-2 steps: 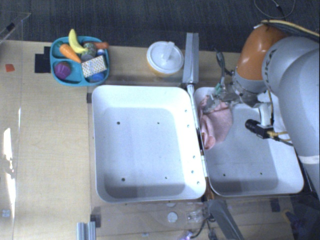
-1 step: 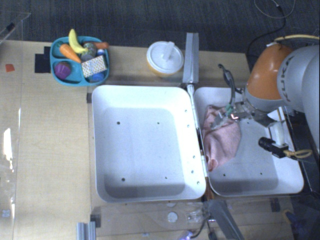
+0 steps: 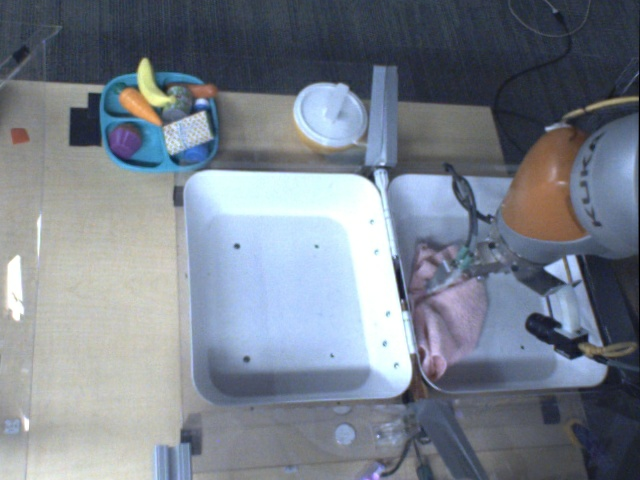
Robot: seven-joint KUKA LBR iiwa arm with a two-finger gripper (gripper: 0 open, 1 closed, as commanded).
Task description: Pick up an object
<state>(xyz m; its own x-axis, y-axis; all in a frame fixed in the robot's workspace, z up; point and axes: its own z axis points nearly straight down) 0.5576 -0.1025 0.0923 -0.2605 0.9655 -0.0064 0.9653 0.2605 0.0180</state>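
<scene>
While end effector meets one pink cloth, two bins.

The arm is cut off by the frame's right edge, and its wrist covers much of the right bin floor. The gripper sits low over the pink cloth — finger spacing is too small and cluttered to read. The cloth's near-side edge (toward the bin wall) merges into shadow. Far from the gripper, the items in the blue tray are too small to identify fully.
</scene>
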